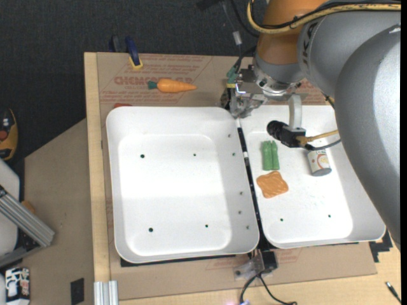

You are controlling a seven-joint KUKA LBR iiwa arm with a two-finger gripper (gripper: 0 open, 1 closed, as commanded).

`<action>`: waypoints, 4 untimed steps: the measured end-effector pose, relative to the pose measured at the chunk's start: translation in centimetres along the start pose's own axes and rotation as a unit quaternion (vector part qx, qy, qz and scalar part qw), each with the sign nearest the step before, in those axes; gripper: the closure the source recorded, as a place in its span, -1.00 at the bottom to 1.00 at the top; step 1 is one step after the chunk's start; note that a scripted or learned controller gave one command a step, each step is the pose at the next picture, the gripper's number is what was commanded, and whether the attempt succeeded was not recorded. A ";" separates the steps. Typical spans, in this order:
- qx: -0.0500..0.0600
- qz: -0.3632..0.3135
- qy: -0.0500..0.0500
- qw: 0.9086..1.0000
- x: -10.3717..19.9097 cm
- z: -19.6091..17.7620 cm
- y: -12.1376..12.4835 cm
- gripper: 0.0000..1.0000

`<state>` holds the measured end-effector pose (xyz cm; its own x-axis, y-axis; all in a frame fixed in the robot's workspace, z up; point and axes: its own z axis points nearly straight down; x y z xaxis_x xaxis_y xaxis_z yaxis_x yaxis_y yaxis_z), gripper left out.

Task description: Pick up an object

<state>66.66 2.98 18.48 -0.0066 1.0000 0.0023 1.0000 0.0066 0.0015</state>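
In the right bin [331, 224] lie a green ridged piece [271, 155], a flat orange piece [273, 185] just below it, and a small pale can [318, 162] on its side further right. My gripper [240, 105] hangs at the far edge of the bins, over the seam between them, above and to the left of the green piece. Nothing is visibly held by it.
The left bin [127, 170] sits beside the right one. A toy carrot [173, 86] lies on the brown board behind the left bin, with a blue and yellow clamp [133, 53] at the board's far edge. The grey arm covers the upper right.
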 end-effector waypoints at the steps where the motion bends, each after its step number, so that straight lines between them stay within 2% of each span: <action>1: 0.000 -0.001 0.000 1.000 7.5 1.2 0.0 1.00; 2: 0.000 -0.004 0.002 1.000 20.6 0.6 -2.6 1.00; 4: -0.002 0.002 0.000 1.000 19.7 -1.5 -2.2 1.00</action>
<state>64.31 22.64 19.99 -0.0033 1.0000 0.0018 1.0000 0.0033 0.0058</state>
